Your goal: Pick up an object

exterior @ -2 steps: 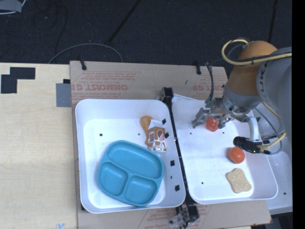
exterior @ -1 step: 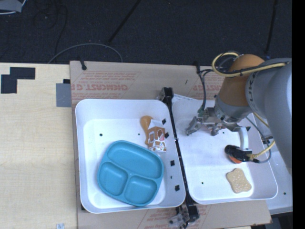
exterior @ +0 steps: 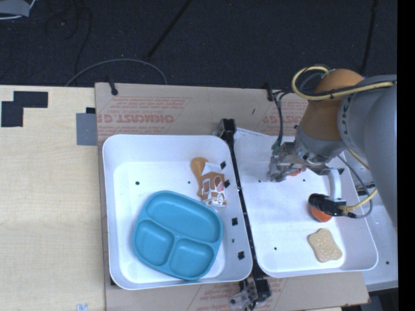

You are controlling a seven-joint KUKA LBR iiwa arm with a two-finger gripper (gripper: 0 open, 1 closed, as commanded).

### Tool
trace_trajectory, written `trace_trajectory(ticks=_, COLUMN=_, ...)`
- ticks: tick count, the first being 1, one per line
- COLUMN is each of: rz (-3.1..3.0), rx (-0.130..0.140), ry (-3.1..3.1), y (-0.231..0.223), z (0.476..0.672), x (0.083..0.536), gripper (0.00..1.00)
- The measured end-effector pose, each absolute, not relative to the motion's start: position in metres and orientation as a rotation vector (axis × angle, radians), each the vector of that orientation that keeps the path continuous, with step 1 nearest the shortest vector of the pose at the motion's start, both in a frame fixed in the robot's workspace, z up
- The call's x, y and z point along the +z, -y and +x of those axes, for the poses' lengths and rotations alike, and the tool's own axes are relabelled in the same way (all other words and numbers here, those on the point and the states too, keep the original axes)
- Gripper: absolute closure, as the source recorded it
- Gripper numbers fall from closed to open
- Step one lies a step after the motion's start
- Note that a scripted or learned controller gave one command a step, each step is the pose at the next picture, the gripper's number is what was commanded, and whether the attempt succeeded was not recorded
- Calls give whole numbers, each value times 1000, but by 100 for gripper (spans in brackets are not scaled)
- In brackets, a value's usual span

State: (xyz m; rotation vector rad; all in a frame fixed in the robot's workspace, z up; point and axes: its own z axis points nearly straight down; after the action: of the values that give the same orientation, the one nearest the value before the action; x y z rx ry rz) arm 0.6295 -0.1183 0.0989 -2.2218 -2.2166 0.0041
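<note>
1. Left bin (exterior: 120, 173): contains a blue divided plate (exterior: 176, 234). A brown-and-white packet (exterior: 213, 190) and a tan item (exterior: 199, 167) lie just beside the plate's upper edge.
2. Right bin (exterior: 285, 264): contains a tan biscuit-shaped piece (exterior: 325, 245) near the lower right corner.
3. Gripper (exterior: 280, 170): positioned over the right bin's upper left, well apart from the piece. Open or closed cannot be determined.
4. The arm (exterior: 363, 128) covers the right bin's upper right corner.

The gripper (exterior: 280, 171) hangs over the right bin (exterior: 285, 241).
</note>
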Motion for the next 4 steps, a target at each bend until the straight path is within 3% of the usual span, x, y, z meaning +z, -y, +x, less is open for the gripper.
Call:
trace_trajectory(ticks=3, rz=-2221, rx=-1, ry=2224, y=115, z=625, x=252, gripper=100)
trace_trajectory(ticks=4, rz=-2216, rx=3, ry=2222, y=66, z=622, x=238, gripper=100)
